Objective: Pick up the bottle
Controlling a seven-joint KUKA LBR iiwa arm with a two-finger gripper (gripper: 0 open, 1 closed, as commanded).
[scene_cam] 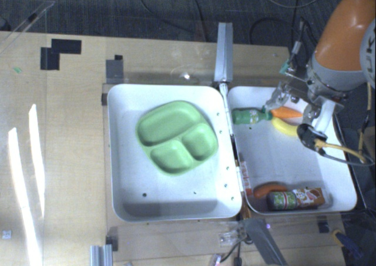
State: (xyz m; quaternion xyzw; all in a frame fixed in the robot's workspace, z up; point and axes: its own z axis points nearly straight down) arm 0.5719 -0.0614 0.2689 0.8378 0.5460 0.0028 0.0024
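While the grey arm (346, 36) with its orange band reaches in from the right side, its gripper (281, 101) hangs over the far part of the right bin (294, 159), close above the cap end of a small green bottle (249, 116). This bottle lies on its side, touching or nearly touching the wall which the right bin shares with the left bin (123, 159), with its neck pointing toward the gripper. Whether the tool is spread or pressed together I cannot tell, because the wrist parts and cables hide it, and no object is seen between its tips. Just beside the green bottle, on the side away from the shared wall, lie an orange object (288, 113) and a yellow one (288, 127) (they look like toy food, partly covered by the gripper). At the near end of the same bin lies a second bottle (296, 198), dark with a green and red label, on its side along the near wall, and a reddish-brown object (264, 188) touches it. The left bin holds a green divided plate (176, 135) with three compartments, well apart from the green bottle.
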